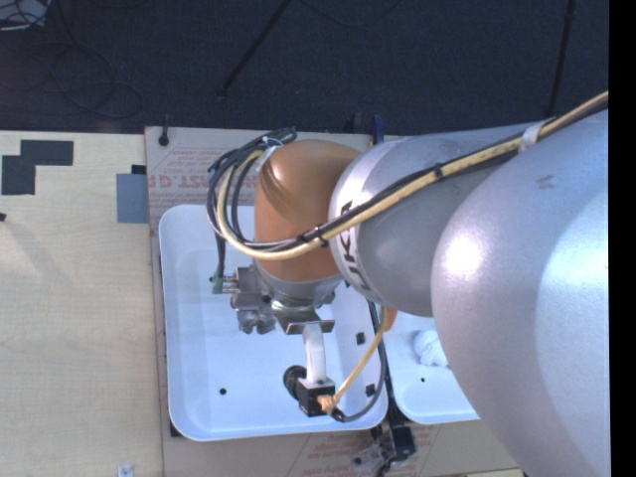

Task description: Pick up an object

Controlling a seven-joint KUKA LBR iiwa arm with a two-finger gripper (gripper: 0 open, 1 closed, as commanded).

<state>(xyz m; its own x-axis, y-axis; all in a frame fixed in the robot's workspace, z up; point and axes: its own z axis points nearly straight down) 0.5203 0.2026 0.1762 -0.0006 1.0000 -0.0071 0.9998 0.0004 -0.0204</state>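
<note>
Seen from above the bench, your arm (517, 266) sweeps in from the right of the view, its broad grey casing closest to the lens and covering much of the right-hand bin (437, 403). Beyond the casing, the orange band (298, 197) sits above the wrist, ringed by loops of black cable (224, 207). Below it, the gripper (278, 311) hangs over the middle of the left-hand bin (194, 366), pointing down at the white floor. From this angle you cannot tell whether its jaws are spread or pressed together, as the wrist hides them. Nothing can be seen held, and whether the gripper touches the bin floor cannot be told either.

The one object you can make out, a small white crumpled lump (427, 346), lies in the right-hand bin near its left wall, just at the edge of the arm's casing and apart from the gripper. Both bins rest side by side on a brown cardboard sheet (179, 179) with red print, laid on the pale bench (70, 316). Farthest back, dark floor (149, 48) is strewn with thin cables.
</note>
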